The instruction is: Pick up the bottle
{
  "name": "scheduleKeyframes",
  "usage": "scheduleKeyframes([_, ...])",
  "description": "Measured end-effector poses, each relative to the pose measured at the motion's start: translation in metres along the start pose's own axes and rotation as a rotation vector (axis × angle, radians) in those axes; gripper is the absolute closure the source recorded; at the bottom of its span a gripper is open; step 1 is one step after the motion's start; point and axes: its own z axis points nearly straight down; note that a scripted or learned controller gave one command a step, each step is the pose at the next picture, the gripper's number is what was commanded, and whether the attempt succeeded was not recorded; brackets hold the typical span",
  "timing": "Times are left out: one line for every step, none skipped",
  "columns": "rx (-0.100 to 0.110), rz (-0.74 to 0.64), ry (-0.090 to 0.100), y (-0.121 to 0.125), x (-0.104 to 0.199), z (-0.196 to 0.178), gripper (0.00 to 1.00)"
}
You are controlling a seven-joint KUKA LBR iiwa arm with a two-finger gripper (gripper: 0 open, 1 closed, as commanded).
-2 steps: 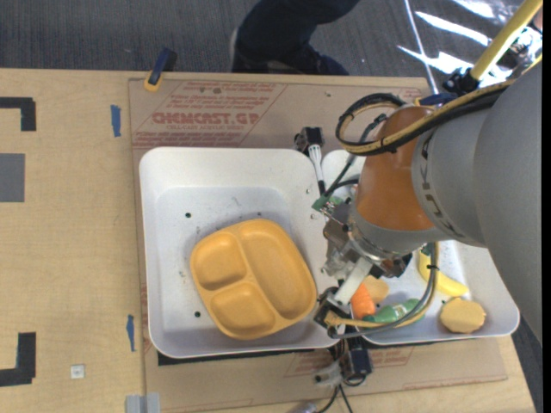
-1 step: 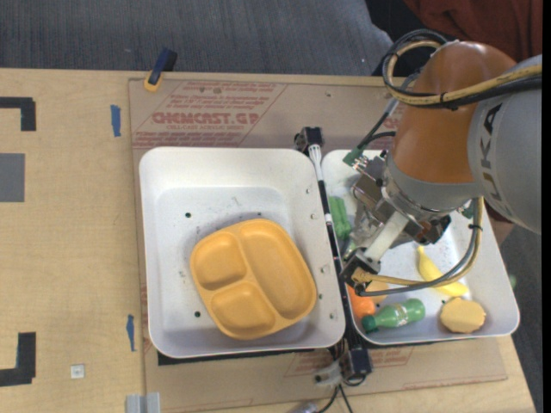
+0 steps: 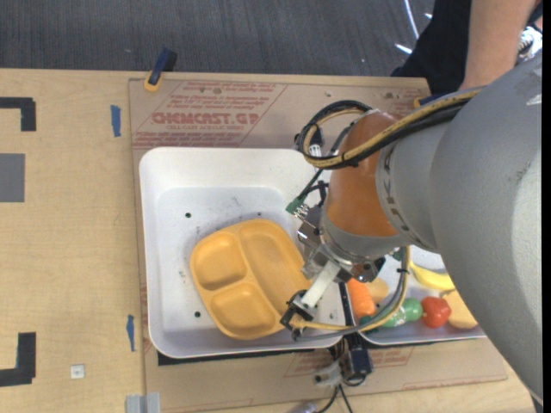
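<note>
My arm (image 3: pixel 448 188) hangs over the seam between the two bins, and its wrist covers the gripper (image 3: pixel 343 272), so I cannot tell how it stands. A yellow divided tray (image 3: pixel 241 274) lies in the left bin (image 3: pixel 172 188). A carrot (image 3: pixel 362 298), a banana (image 3: pixel 428 275) and a red piece (image 3: pixel 436 310) lie in the right bin (image 3: pixel 422 335), and I cannot tell where the bottle is.

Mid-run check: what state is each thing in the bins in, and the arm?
yellow divided plate: flat, open side up, in the left bin, right edge under the arm.
banana: lying in the right bin, partly covered by the arm.
carrot: lying in the right bin, by the green item.
green item: mostly hidden, too little visible to name.
red item: resting by the banana.
arm: lowered over the seam between the bins.
</note>
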Motion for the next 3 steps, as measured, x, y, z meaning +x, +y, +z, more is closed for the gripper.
scheduleKeyframes([0.0, -0.154, 0.002, 0.04, -0.045, -0.011, 1.0])
scheduleKeyframes([-0.004, 0.052, 0.003, 0.036, -0.039, -0.038, 1.0])
scheduleKeyframes([0.001, 0.188, 0.001, 0.098, -0.113, -0.011, 1.0])
